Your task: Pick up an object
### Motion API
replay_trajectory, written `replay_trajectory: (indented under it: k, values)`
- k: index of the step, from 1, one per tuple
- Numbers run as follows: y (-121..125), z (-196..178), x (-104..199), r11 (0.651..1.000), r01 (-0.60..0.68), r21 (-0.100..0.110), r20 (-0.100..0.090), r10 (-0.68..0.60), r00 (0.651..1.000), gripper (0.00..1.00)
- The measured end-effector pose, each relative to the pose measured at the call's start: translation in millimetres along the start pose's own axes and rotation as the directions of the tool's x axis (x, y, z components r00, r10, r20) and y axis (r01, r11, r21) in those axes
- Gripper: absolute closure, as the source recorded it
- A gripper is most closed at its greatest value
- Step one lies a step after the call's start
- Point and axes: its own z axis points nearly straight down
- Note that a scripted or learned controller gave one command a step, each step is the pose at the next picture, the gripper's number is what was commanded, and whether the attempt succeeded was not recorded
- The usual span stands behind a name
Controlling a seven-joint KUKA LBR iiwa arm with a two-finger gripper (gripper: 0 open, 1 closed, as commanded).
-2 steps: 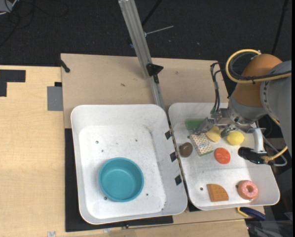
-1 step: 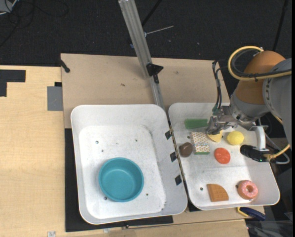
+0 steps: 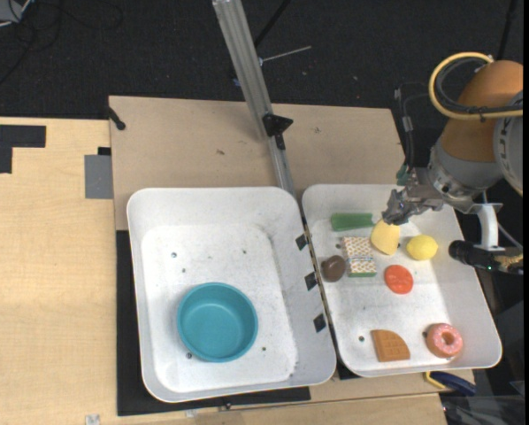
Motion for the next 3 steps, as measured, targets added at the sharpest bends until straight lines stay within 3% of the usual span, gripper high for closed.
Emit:
replay_trajectory:
  k: [2,3]
  values:
    - [-7.7,-96.2,-3.1,1.000,0.000,0.002,0.000,0.000,1.000,1.00]
    - [-30.7,-99.8,49.3,1.000,0.003,0.006,-0.002,-0.003,1.000,1.00]
